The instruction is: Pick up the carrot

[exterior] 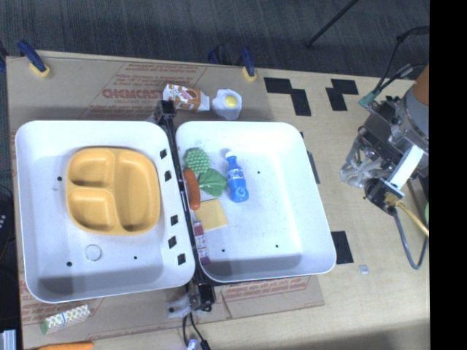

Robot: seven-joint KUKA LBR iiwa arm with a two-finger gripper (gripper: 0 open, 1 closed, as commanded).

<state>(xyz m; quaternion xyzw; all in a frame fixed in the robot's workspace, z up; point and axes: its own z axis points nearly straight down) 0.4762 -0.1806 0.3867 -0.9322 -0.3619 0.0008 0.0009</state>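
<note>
The carrot (pixel 192 188) is a short orange-red stick lying along the left wall of the right bin (pixel 292 195), partly tucked against a green leafy piece (pixel 208 177). My gripper (pixel 359 168) hangs outside the bins, over the bench to the right of the right bin, far from the carrot. Nothing is visibly held in it.
A blue bottle (pixel 236 178) and a yellow cheese slice (pixel 213 214) lie close to the carrot. The left bin (pixel 44 254) holds a yellow divided plate (pixel 113 189). Behind the bins sit a small brown packet (pixel 182 97) and a yellow-white object (pixel 228 103).
</note>
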